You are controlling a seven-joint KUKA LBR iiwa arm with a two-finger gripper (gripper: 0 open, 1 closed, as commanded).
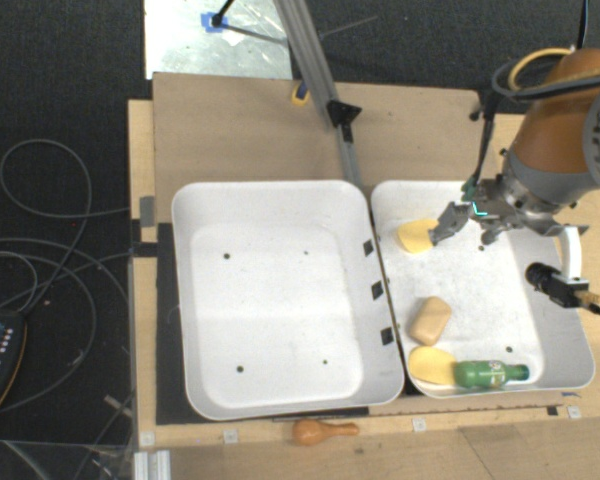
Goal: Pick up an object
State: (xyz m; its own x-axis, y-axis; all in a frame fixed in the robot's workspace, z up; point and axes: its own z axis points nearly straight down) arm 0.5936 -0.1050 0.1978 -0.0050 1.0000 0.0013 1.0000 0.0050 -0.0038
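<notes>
The right bin [560,318] holds several objects. A pale yellow piece [414,237] lies at its far left corner. A tan block [430,320] sits near the middle of its left side. At the front lie a yellow lump [431,365] and a green bottle [490,373] on its side. My gripper [470,230] hangs over the far part of this bin, open, with one finger [447,227] just right of the pale yellow piece. Nothing is between the fingers.
The left bin [270,298] stands beside the right one, with black clips [377,290] along the shared wall. An orange-brown object [325,430] lies on the bench in front of the bins. A slanted metal pole [315,58] crosses the back.
</notes>
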